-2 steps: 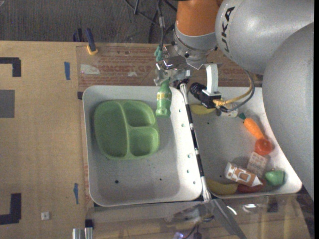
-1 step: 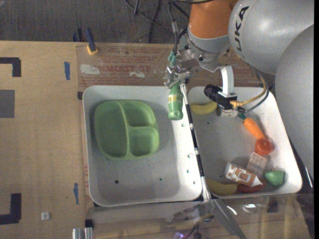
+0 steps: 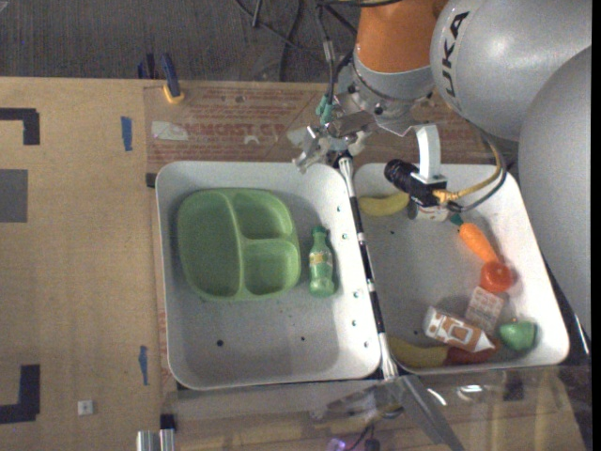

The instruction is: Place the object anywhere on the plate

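You see the green bottle (image 3: 321, 263) lying in the left bin (image 3: 272, 355), just beside the right edge of the green divided plate (image 3: 237, 242), not on it. The gripper (image 3: 324, 139) hovers over the far rim between both bins; you cannot tell its state.
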Action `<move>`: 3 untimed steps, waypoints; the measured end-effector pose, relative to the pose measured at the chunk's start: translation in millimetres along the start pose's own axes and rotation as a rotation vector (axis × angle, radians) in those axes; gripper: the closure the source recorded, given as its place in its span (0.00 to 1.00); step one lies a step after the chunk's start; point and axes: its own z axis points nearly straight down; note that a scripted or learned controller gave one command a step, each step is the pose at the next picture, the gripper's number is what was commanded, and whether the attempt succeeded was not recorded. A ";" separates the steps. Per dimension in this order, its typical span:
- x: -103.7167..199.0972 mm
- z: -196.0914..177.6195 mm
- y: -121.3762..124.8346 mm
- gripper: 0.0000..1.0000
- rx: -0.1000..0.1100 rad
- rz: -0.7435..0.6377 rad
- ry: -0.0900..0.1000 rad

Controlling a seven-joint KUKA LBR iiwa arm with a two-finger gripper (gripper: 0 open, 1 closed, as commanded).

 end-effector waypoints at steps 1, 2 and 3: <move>-37.6 -51.1 -13.2 0.00 -0.006 -0.106 -0.003; -37.0 -62.7 -11.7 1.00 -0.012 -0.108 -0.006; 17.6 -184.4 -23.3 1.00 -0.004 -0.118 -0.002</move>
